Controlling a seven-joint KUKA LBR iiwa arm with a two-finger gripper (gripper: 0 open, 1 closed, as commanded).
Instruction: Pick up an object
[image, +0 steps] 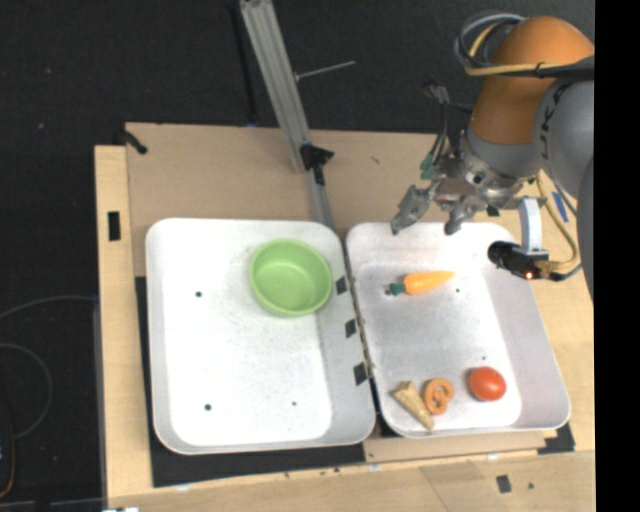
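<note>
Here, carrot (425, 283) lies below open gripper (428, 218).

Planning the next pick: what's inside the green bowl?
The green bowl in the left bin shows a bare green inside, nothing in it. Its near inner wall is hidden by the rim.

The grey arm (565, 110) carries a glossy orange band (520, 75), looped cables (480, 40) above it, and a metallic 2-finger gripper (430, 218).
</note>
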